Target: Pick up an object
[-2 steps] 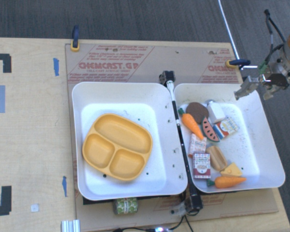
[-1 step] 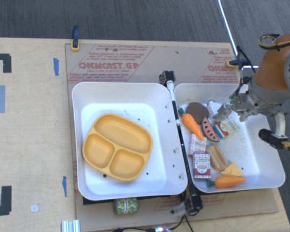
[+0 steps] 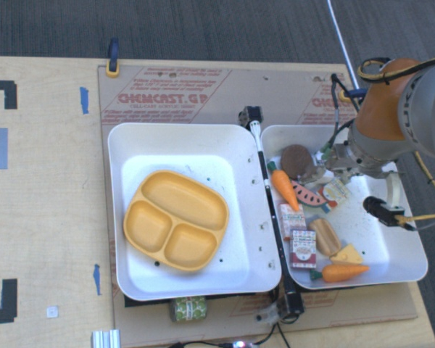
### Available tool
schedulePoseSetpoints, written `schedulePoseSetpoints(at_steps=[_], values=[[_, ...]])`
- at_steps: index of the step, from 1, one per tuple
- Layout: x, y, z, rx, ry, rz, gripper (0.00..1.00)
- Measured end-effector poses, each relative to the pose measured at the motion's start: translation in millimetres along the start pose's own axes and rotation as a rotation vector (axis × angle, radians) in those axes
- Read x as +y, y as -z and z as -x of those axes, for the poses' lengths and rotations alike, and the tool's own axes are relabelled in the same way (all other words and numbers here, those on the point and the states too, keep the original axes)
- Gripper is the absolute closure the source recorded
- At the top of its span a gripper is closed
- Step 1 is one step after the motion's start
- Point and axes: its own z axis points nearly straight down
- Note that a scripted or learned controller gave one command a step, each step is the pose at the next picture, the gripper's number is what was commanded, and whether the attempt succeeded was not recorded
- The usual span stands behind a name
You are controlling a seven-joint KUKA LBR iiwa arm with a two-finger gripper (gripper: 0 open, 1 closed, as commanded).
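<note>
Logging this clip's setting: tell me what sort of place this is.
Most likely a robotics lab bench for pick-up trials, not a real kitchen. Two white bins sit on a board, one holding toy food such as a carrot, the other a yellow divided plate, with the grey-and-orange arm reaching in.

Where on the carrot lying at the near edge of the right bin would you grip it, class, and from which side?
Grip the carrot across its thick middle, coming straight down from above. It lies flat with its long axis running left to right, so the end effector should close across its narrow width. The cheese wedge sits close behind it, leaving little room there.
</note>
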Motion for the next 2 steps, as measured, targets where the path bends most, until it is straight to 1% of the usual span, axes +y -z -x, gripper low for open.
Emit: schedulePoseSetpoints(at_steps=[1, 2], values=[[-25.2, 0.4, -35.7, 0.001, 0.000, 0.001, 0.00], [-23.6, 11.9, -34.6, -0.002, -0.001, 0.007, 1.00]])
